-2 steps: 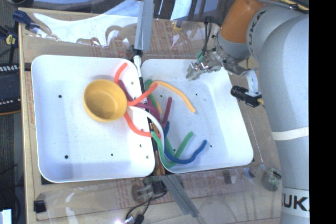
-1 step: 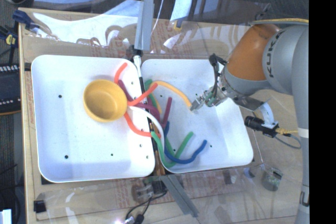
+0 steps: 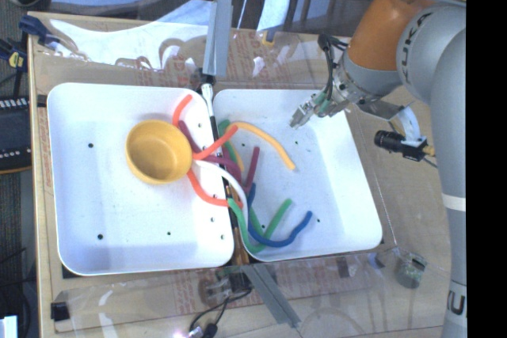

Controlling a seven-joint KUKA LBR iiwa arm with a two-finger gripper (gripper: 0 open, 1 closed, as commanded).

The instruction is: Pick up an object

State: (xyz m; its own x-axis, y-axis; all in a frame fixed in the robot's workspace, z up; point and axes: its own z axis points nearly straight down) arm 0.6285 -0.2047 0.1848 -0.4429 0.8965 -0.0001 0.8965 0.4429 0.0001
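Whether my gripper (image 3: 299, 119) is parted or clenched I cannot tell; hovering over the right bin (image 3: 348, 170), approaching, I must next descend onto the yellow strip (image 3: 269, 142).

The gripper (image 3: 304, 114) is too small and blurred to resolve its fingers, the arm (image 3: 420, 51) is cut off at the right and bottom edges, and the blue strip (image 3: 277, 238) and green strip (image 3: 273, 219) are partly hidden under overlapping strips.
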